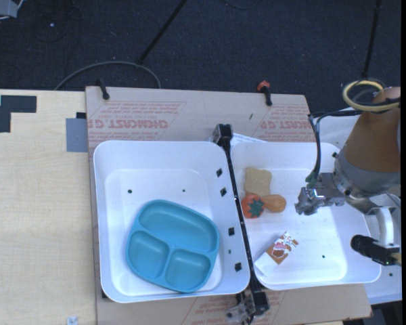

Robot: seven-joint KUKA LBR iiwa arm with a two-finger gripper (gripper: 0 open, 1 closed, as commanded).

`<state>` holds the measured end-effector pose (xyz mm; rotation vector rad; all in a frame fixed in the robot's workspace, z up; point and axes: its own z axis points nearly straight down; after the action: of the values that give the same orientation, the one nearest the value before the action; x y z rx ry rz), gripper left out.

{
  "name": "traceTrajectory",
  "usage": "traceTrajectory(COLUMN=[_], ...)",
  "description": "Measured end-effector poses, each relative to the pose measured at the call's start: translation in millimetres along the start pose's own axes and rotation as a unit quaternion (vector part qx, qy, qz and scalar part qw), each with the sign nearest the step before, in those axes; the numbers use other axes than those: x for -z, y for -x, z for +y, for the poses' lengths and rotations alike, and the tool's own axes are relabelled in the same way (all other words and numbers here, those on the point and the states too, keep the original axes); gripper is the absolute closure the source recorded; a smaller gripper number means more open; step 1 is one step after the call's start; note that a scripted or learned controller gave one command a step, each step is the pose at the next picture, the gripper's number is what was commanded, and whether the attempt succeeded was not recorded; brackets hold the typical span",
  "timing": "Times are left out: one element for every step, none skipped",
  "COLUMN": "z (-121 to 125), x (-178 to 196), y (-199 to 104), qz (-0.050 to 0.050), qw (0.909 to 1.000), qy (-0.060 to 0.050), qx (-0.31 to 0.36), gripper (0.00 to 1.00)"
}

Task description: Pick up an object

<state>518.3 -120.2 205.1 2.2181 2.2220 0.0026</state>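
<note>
The right bin [325,263] holds a tan slice-shaped piece [258,179], an orange-red toy vegetable with a green top [253,206], an orange piece [275,203] touching it, and a small red-and-white packet [281,248]. My gripper [306,203] hangs over the right bin, just right of the orange piece and apart from it. Nothing shows between its fingers. The grey arm with its orange band [373,141] comes in from the right.
The left bin [115,181] holds a blue divided tray [172,244]. A black divider rail [231,215] runs between the bins. Cardboard lies under both bins, wooden bench to the left, dark floor with cables behind.
</note>
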Motion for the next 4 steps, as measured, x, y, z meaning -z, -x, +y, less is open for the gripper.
traceTrajectory(z=[-5, 9, 12, 24], x=[45, 46, 28, 20], y=[-3, -58, -113, -167], qz=[0.000, 0.001, 0.001, 0.001], qw=[1.0000, 1.0000, 1.0000, 1.0000], qy=[0.000, -0.002, -0.004, -0.003], qx=[0.000, 0.002, 0.001, 0.002], gripper=[1.00, 1.00, 1.00, 1.00])
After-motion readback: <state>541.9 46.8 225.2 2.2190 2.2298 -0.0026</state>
